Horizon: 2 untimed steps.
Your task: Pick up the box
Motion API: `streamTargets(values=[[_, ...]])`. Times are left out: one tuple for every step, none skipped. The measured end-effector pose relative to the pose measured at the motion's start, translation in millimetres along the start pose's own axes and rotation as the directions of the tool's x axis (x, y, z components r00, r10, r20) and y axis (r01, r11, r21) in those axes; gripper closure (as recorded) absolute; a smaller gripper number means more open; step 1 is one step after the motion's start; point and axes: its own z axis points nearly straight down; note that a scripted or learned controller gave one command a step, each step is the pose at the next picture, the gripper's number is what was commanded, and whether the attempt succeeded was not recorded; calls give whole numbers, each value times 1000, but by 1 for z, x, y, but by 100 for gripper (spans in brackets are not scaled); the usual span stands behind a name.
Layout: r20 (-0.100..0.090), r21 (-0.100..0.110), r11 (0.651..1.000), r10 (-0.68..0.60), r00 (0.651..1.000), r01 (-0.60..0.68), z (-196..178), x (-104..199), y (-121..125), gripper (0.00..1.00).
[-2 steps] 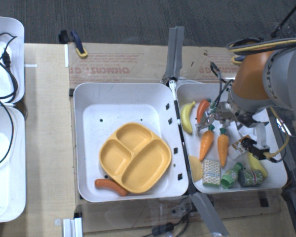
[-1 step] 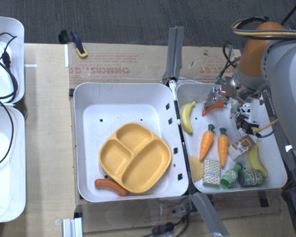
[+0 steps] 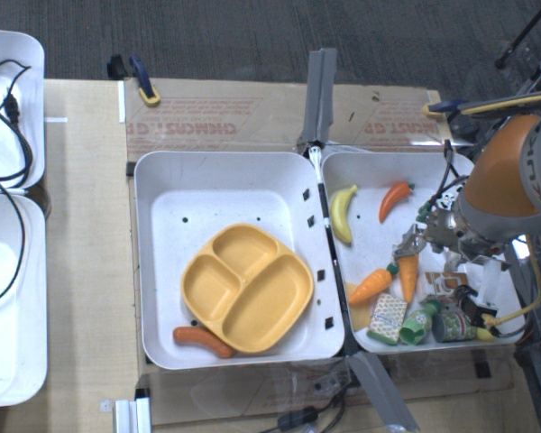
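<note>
Beside the carrots (image 3: 371,285), box (image 3: 388,318)

In the left bin (image 3: 153,242) you see a yellow three-compartment plate (image 3: 246,287) lying slightly toward the near wall. A sausage (image 3: 202,339) lies at the plate's near-left edge, touching or just beside it. In the right bin (image 3: 370,165) you find a banana (image 3: 343,213) near the dividing wall and an orange chili pepper (image 3: 393,198) to its right, the two apart. Lower down, two carrots lie close together: one (image 3: 371,286) angled toward the left wall, one (image 3: 408,274) pointing toward the near wall. A green can (image 3: 416,324) lies on its side near the front wall. Both bins rest on a sheet of cardboard (image 3: 207,115); a blue-and-yellow clamp (image 3: 142,79) sits at its far-left corner.
</note>
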Motion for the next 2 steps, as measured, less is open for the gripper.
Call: streamTargets(values=[[1, -2, 996, 84, 996, -84, -73, 24, 71, 0], [1, -1, 990, 143, 990, -143, -48, 79, 89, 0]])
